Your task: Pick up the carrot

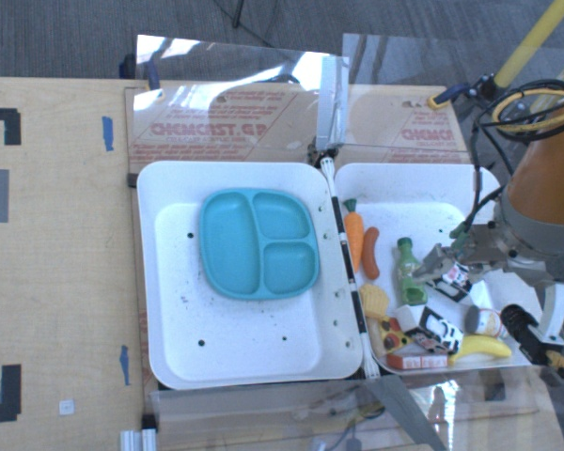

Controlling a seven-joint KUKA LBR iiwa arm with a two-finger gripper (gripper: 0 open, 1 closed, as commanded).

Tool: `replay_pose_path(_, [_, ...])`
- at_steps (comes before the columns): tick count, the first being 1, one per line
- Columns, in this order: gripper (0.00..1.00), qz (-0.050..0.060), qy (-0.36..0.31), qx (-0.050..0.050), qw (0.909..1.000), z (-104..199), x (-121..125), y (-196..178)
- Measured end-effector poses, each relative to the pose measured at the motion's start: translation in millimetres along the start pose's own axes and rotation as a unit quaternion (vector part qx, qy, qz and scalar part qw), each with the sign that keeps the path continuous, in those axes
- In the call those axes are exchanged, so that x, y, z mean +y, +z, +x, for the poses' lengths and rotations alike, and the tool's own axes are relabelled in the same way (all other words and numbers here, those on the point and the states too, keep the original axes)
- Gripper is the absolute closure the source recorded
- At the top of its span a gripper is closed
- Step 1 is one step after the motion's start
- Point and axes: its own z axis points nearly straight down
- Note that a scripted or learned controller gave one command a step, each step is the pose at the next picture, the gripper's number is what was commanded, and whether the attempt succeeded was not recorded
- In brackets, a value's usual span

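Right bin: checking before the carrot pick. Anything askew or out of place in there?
Nothing looks damaged or spilled. The carrot lies against the right bin's left wall beside a sausage; the other items lie jumbled toward the front, near the gripper.

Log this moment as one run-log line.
task: pick up carrot | carrot: lying in right bin by left wall, beside sausage | gripper: over right bin, near green bottle, apart from carrot | blue plate: left bin

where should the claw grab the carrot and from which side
Probably the orange body of the carrot around its middle, coming straight down from above. It lies flat and lengthwise along the left wall of the right bin, green top toward the far end, with a reddish sausage close on its right. Closing across its narrow width looks best, though the wall leaves little room for the left finger.
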Motion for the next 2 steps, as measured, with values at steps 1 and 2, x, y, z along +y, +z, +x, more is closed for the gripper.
replay_pose_path(1, [0.0, -0.007, -0.047, -0.001, 0.9989, -9.4, 0.8, 133.5])
replay_pose_path(2, [0.0, -0.007, 0.25, 0.0, 0.9682, -6.6, 21.2, 133.9])
